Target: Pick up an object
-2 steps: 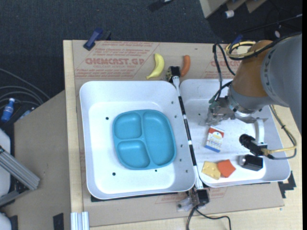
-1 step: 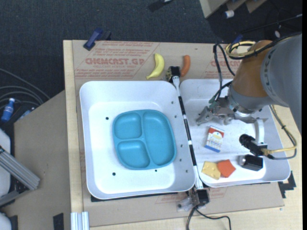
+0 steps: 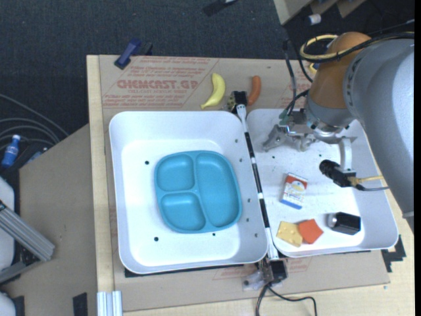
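Dark carpet round the desk (image 3: 164,71), two white bins, tool (image 3: 287,137) low in the right bin's (image 3: 378,236) far-left corner.
Fingers spread wide, nothing between them. Best bet, I'd say: the small carton (image 3: 294,190) mid-bin, light and stiff, flat sides to pinch. Orange block (image 3: 310,230) and yellow wedge (image 3: 289,233) touch at the near edge, awkward. Black piece (image 3: 344,223) looks slick. Arm hides the far-right corner; blue tray (image 3: 197,191) fills the left bin (image 3: 131,143).

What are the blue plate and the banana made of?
The blue plate looks like smooth moulded plastic: one even colour, soft shine, rounded compartments. The banana, lying on the board behind the bins, is probably a plastic toy, being uniformly bright yellow, though it could be real.
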Controlling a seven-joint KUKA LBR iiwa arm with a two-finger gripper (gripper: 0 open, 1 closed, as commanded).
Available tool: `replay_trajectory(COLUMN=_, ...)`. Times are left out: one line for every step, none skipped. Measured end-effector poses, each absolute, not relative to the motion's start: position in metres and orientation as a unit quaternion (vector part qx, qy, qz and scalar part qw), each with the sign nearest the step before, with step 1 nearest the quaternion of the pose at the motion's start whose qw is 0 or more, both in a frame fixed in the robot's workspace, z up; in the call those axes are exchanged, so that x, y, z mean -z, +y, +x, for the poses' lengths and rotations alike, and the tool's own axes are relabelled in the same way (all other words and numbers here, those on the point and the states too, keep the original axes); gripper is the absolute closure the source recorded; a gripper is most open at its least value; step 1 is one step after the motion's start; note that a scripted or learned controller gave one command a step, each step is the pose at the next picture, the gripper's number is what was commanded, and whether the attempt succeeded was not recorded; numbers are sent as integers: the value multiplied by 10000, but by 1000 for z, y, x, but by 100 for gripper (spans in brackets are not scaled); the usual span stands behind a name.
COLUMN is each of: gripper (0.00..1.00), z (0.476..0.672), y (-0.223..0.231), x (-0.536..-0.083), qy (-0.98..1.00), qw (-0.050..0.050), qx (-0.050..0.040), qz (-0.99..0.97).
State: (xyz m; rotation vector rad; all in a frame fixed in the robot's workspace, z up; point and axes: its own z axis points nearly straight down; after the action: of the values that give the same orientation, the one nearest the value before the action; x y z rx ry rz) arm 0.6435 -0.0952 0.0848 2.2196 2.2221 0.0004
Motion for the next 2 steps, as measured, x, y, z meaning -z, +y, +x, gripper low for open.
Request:
replay_trajectory(gripper=0, z=601, y=-95, x=-84, qy=7070, qw=-12, qx=6, qz=7072)
replay_trajectory(gripper=0, z=644, y=-98, x=-85, qy=7076, qw=7, qx=-3, qz=7066)
